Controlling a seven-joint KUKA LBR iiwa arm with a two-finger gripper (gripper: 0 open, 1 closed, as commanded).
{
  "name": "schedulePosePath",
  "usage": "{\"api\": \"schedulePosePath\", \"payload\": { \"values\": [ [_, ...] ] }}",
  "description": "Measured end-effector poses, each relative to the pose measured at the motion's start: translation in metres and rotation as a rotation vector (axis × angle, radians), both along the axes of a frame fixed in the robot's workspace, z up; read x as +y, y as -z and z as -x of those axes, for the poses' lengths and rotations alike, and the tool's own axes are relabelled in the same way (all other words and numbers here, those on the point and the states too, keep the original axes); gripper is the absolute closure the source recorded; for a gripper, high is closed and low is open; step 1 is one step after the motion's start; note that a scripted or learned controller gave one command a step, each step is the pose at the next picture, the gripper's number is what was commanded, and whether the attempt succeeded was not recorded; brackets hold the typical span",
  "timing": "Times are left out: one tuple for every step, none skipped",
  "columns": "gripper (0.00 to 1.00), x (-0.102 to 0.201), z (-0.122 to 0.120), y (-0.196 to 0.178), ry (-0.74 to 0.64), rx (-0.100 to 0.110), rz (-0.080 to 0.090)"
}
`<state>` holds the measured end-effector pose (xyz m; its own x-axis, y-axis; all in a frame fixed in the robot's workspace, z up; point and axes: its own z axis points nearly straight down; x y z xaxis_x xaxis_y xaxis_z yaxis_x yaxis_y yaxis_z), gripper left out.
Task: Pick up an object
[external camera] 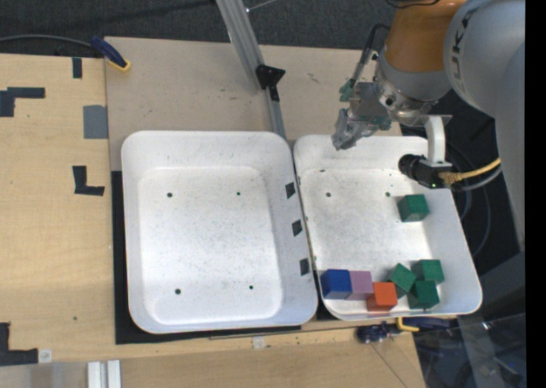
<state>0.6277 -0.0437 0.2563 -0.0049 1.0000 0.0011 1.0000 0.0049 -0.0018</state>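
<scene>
Camera view looks down on a pale wooden bench (51, 233) patched with dark tape marks, its far edge meeting dark carpet-like floor at twelve o'clock. Two shallow white bins, speckled with fine dark flecks and rounded at the corners, sit side by side on a black mat: the left bin (145, 165) and the right bin (341, 207). A slanted aluminium rail (241, 24) runs down from twelve o'clock to the seam between them, ending in a black bracket.

The grey arm (490, 32), smooth and glossy with an orange band, enters from two o'clock. Its gripper (348, 137) hangs over the far rim of the right bin, at about eleven o'clock of that bin; nothing is seen between its fingers, and whether they are spread or closed cannot be told.

Small matte blocks lie in the right bin. A lone green cube (413, 207) sits at three o'clock. Along the near wall, five to six o'clock, cluster a blue cube (336, 283), a purple block (362, 282), an orange cube (384, 295) and three green blocks (420, 282), touching one another. A black cable fitting (420, 169) overhangs the bin's two o'clock rim.
</scene>
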Motion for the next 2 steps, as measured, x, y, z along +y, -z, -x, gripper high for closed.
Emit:
{"api": "schedulePosePath", "payload": {
  "values": [
    [1.00,0.050,0.021,-0.003,-0.001,0.001,0.000],
    [1.00,0.097,0.048,0.014,-0.001,0.003,0.000]
  ]
}}
